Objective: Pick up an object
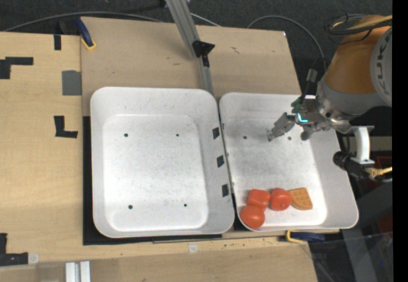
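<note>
1. My fingers (291,126) are spread apart and grasp nothing, hanging over the upper middle of the right bin (255,115).
2. The pickable things lie well apart from me, clustered at the bin's near edge: three red tomato-like pieces (262,205) touching one another, and an orange cracker-like piece (301,198) just beside them.
3. I judge them light; the red ones look rounded, smooth and likely to roll, so I'd close across the middle of an outer one.
4. The bin wall crowds them in front; the bin floor behind them is open.
5. The left bin (102,147) sits alongside on the bench (127,51).
</note>
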`<action>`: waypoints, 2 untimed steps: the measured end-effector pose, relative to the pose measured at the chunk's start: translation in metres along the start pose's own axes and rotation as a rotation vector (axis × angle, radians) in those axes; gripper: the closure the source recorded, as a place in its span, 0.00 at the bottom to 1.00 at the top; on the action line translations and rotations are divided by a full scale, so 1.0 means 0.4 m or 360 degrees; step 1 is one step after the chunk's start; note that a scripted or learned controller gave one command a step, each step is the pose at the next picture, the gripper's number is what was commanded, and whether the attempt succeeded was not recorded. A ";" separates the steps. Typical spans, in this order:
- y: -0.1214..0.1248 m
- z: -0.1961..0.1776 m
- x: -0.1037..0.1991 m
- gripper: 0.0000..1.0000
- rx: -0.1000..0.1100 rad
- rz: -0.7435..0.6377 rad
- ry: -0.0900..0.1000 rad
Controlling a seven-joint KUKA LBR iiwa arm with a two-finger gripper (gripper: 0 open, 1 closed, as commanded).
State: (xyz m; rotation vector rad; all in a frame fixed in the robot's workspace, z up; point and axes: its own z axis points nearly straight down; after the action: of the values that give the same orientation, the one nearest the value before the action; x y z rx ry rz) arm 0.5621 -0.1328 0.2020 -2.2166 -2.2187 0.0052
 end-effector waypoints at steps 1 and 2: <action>0.003 -0.007 0.000 0.00 -0.0007 -0.0002 -0.0001; 0.015 0.136 -0.019 0.00 0.0001 0.0001 -0.0003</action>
State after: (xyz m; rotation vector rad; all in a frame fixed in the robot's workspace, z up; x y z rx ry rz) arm 0.5677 -0.1402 0.1477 -2.2177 -2.2185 0.0079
